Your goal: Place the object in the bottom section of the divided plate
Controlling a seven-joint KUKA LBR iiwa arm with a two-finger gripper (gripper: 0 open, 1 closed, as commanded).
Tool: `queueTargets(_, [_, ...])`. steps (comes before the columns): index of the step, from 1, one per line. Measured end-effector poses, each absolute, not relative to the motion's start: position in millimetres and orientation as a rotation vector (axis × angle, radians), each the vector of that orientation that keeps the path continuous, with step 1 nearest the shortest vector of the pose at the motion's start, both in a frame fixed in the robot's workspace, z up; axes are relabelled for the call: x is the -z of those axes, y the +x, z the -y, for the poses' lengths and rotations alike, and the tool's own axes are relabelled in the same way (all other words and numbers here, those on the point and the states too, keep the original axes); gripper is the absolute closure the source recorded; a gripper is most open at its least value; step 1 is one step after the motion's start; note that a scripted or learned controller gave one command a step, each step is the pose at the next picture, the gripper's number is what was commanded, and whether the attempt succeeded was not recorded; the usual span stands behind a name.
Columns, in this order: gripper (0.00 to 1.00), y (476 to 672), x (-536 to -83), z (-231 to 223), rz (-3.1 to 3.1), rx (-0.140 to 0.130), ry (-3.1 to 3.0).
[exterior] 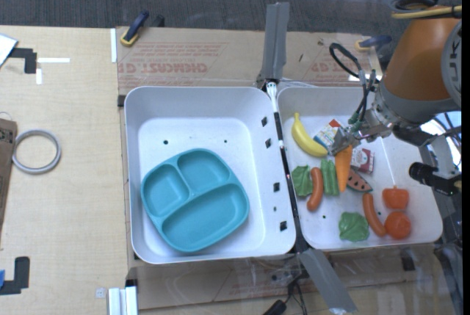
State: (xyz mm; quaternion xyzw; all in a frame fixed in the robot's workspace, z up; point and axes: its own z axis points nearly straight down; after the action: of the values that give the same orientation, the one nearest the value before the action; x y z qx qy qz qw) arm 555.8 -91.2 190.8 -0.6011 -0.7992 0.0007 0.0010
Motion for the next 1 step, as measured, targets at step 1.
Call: queueTargets(1, [1.0, 563.9, -233.4, 11.9, 2.803, -0.003, -1.416])
